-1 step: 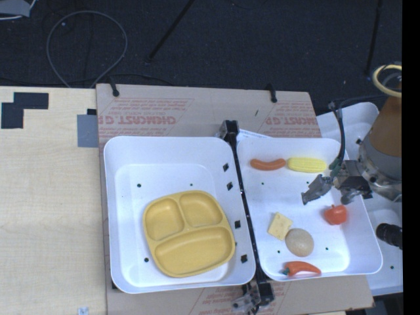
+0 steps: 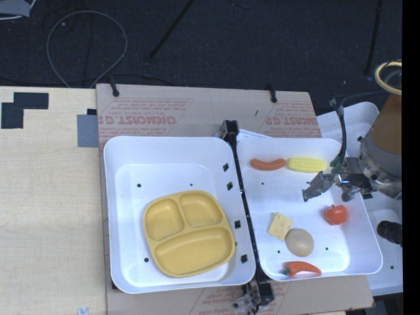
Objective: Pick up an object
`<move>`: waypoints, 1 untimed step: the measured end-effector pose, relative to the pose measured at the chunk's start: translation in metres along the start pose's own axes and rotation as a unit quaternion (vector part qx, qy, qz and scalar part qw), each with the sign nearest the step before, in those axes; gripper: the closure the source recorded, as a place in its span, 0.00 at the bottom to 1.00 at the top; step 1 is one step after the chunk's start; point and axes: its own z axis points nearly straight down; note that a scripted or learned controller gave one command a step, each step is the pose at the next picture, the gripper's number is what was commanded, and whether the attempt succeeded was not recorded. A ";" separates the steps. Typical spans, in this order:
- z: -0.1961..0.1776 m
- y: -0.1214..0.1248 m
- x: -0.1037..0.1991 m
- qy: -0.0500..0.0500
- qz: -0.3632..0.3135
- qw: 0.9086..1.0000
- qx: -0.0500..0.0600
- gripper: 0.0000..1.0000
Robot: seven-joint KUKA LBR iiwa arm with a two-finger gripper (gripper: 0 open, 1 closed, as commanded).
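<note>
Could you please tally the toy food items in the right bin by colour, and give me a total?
Orange or red: 3: sausage, tomato, pepper
Yellow: 2: corn, cheese wedge
Beige: 1: round piece
Total: 6

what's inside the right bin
The right bin holds a sausage, corn, tomato, cheese wedge, a round beige piece and a chili pepper. The gripper covers some floor.
</note>
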 end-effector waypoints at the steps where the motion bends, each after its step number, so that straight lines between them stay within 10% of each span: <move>1: 0.064 -0.002 -0.004 0.001 0.000 1.000 0.003 0.00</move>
